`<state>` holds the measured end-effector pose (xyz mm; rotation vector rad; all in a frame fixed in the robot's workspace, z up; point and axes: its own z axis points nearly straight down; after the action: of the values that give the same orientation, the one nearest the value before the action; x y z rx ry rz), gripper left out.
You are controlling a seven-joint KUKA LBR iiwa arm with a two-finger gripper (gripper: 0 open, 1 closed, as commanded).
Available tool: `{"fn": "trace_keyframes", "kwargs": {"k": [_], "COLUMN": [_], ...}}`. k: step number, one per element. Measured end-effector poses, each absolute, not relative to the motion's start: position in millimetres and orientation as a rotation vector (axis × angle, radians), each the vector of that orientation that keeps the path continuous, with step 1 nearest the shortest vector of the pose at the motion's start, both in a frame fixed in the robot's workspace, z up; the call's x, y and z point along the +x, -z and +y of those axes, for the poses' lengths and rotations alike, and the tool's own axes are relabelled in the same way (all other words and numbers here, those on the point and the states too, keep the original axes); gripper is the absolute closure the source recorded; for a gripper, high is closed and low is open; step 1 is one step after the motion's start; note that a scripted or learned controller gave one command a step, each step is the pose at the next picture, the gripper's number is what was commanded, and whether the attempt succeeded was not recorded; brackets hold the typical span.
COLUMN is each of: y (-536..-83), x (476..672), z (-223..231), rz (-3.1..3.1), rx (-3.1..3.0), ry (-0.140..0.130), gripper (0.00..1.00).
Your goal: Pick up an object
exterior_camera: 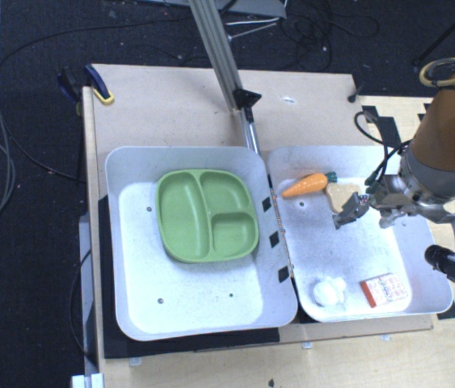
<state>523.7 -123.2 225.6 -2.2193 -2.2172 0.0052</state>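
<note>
Pincer point(348, 211) hangs over the right bin point(421, 253), near the tabletop's right edge; whether it is apart or together, cannot tell. Carrot point(305, 185) lies toward the bin's far edge. White ball point(329, 291) and red packet point(385, 289) toward its near edge. Green plate point(208, 215) in the left bin point(130, 257).

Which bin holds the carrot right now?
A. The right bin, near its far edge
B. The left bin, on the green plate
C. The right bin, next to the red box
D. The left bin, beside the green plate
A: the carrot lies at the far end of the right bin, well apart from the red box at the near edge; the green plate sits in the left bin.
</note>
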Motion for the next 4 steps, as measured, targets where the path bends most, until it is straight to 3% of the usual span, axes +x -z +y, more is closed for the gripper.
{"fn": "trace_keyframes", "kwargs": {"k": [2, 3, 4], "y": [-118, -130, -172], "x": [525.6, 526.0, 526.3], "z": [-117, -117, -116], "rz": [-2.219, -2.22, -2.225], "rx": [-2.22, -2.222, -2.221], "ry": [-0.003, -0.001, 0.002], "gripper": [0.0, 1.0, 1.0]}}
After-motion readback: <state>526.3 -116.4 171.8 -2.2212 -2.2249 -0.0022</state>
